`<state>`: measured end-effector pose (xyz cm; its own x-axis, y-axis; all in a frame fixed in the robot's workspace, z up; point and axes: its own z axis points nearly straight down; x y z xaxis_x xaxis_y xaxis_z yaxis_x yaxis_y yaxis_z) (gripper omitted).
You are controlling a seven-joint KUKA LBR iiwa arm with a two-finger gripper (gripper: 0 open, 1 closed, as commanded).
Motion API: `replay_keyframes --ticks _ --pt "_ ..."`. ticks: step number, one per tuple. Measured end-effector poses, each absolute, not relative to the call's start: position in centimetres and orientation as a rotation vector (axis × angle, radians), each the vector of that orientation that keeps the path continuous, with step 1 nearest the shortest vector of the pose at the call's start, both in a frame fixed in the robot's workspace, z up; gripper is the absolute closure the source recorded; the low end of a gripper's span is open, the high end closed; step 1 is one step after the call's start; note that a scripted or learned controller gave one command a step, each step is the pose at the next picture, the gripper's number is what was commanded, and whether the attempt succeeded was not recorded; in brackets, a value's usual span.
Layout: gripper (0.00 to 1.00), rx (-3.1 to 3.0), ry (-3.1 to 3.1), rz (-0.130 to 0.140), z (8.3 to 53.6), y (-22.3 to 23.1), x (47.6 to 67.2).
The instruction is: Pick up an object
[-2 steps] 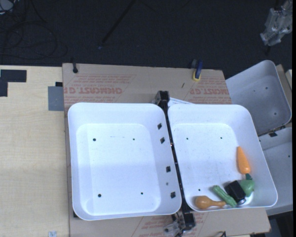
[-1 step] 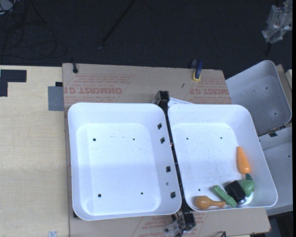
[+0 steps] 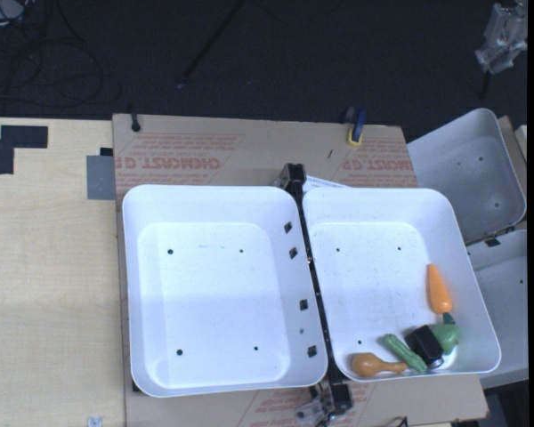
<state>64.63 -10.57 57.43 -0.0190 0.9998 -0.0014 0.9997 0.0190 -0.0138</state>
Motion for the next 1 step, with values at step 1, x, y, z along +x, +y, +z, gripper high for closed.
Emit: replay_keyframes --ticks 1 --pt "1.00 -2.187 -2.241 0.020 58.36 -10.44 64.69"
